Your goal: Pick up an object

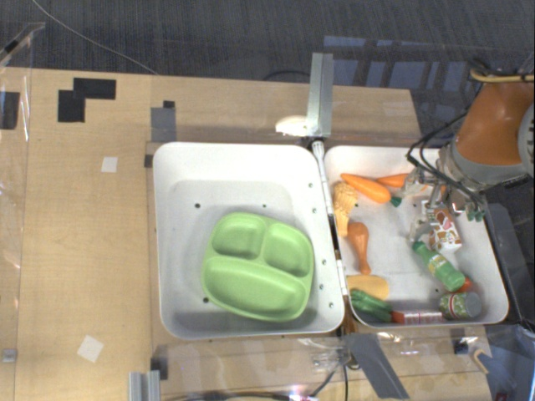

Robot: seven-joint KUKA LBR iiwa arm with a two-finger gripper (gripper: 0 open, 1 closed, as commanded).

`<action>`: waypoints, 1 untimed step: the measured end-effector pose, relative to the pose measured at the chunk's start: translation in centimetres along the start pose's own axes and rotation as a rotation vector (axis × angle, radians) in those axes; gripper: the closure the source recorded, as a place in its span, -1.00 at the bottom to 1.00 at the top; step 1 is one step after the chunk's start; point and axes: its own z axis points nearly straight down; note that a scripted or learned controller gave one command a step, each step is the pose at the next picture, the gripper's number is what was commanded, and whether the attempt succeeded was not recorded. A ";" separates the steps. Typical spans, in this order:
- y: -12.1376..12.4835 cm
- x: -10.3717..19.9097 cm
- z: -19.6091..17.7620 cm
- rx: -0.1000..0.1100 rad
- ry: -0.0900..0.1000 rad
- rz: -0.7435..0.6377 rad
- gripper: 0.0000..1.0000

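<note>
Beneath the fingers [436, 215], their spread impossible to tell, a green bottle [438, 266].

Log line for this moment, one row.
arm: over right bin | gripper: above green bottle | left bin: green tray

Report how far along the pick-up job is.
Done: the gripper is over the right bin, low among the toy food.
In hand: nothing visibly held; it sits just above the green bottle.
Left: grasping and lifting an item. The carrot and drumstick lie untouched.
</note>
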 end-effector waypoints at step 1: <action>-0.3 6.3 0.1 0.000 0.006 0.060 -1.00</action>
